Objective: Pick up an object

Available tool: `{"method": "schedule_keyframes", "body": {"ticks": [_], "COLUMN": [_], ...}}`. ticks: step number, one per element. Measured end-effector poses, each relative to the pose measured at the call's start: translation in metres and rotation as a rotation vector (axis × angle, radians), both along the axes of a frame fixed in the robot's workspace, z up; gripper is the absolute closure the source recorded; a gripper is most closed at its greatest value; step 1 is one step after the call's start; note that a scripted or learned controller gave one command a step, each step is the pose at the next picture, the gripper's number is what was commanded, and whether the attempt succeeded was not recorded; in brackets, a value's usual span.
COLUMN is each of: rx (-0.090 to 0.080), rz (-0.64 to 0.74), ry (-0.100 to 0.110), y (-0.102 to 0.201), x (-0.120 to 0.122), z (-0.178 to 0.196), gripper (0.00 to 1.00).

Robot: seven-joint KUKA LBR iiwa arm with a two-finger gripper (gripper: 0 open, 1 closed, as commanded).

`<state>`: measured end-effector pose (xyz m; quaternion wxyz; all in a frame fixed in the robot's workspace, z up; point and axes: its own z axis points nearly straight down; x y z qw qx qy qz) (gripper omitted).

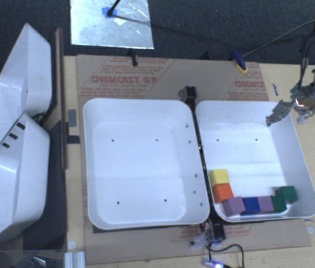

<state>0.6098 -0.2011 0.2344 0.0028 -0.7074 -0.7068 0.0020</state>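
Several small blocks lie along the front edge of the right bin (246,133): a yellow block (219,176), an orange block (222,192), a purple block (233,205), a blue block (251,205), a pale purple block (265,203) and a green block (285,195). My gripper (287,116) hangs over the bin's far right corner, well away from the blocks. It is open, with nothing between its fingers (274,115).
The left bin (140,161) lies beside the right one, with a black clamp (189,93) at the seam between them. White moulded covers (20,133) stand at the far left. A shiny metal sheet (111,15) lies beyond the bench.
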Motion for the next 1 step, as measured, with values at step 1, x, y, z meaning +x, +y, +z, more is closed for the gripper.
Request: {"method": "schedule_keyframes", "body": {"ticks": [1], "rx": [-0.002], "rz": [0.001], "ry": [-0.008], "y": [0.0003], "x": [0.0016], "z": [0.0046], "gripper": [0.0]}}
